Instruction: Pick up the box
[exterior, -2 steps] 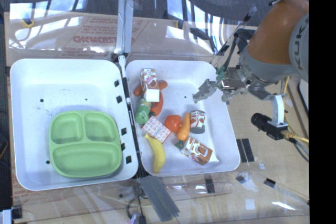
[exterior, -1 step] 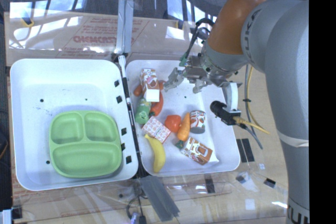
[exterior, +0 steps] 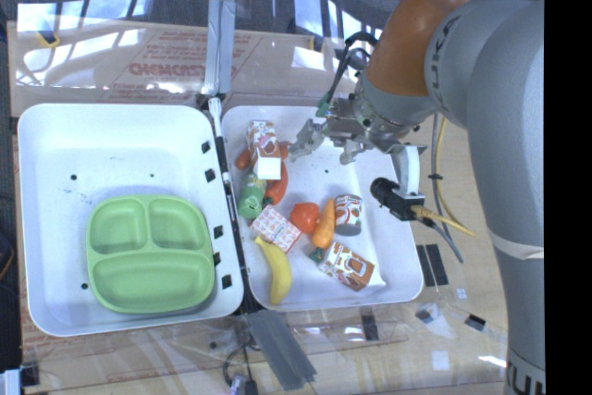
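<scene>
Several small boxes lie in the right bin (exterior: 393, 259). A brown and white carton (exterior: 262, 141) stands at its far left, with a white cube (exterior: 268, 168) just in front of it. A pink checked box (exterior: 276, 228) lies near the middle, and a brown box (exterior: 348, 266) lies at the front beside a small brown carton (exterior: 348, 212). My gripper (exterior: 326, 146) hovers over the far part of this bin, right of the brown and white carton. It is open, with nothing between its fingers.
A banana (exterior: 275, 271), an orange carrot (exterior: 324, 225), a red tomato (exterior: 303, 217) and a green item (exterior: 251, 196) lie among the boxes. The left bin (exterior: 55, 143) holds a green divided plate (exterior: 148, 253). The arm spans the right side.
</scene>
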`<state>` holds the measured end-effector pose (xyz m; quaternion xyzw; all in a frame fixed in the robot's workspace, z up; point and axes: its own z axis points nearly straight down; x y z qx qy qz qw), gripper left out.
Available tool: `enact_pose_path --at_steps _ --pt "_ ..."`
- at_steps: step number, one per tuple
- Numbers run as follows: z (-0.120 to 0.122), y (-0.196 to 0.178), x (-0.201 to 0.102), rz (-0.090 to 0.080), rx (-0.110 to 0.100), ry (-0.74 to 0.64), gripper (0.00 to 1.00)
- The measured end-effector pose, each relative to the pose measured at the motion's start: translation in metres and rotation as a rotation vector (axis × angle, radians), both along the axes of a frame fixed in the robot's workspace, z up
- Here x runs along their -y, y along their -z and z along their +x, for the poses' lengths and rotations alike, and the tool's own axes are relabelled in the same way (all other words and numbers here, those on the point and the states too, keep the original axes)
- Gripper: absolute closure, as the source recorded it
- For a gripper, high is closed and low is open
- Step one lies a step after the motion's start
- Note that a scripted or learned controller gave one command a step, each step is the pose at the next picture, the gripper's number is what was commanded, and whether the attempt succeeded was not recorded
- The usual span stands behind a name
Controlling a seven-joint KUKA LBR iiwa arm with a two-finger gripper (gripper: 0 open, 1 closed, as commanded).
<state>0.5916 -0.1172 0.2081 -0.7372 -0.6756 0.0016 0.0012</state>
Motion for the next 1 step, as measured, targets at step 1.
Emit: enact_pose_path --at_steps 1 --pt "0.0540 0.0758 -0.0251 0.002 0.016 0.161 0.00"
